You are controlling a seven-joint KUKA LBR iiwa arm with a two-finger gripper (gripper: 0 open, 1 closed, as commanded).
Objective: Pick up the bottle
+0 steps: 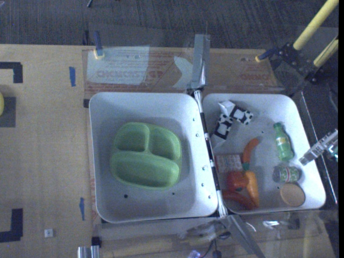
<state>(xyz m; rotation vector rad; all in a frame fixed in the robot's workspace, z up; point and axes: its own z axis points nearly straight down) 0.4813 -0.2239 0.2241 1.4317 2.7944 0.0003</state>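
From the slanted overhead camera, two shallow white plastic bins sit side by side on a pale wooden bench (43, 160), meeting along a grey centre seam. The left bin (102, 117) holds a light green sectioned plastic tray (146, 155), turned upside down or flat, lying roughly in the middle of the floor. The right bin (301, 122) is crowded. The small green plastic bottle with a green cap (282, 143) lies on the bin floor toward the right wall, its cap pointing toward the far side, apart from the other items. Just below it lies a short can with a green printed label (287, 173), and nearer the front rim a round tan disc (292, 195). Toward the bin's far left corner rest two black-and-white patterned blocks (231, 118), near one another. An orange carrot-shaped toy (250, 149) lies in the middle, and below it a cluster of red and orange plastic food pieces (242, 186) presses against the left wall near the front. The grey metal gripper (318, 149) reaches in over the right rim, just beside the bottle but not touching it; whether its claw is spread or closed cannot be told.
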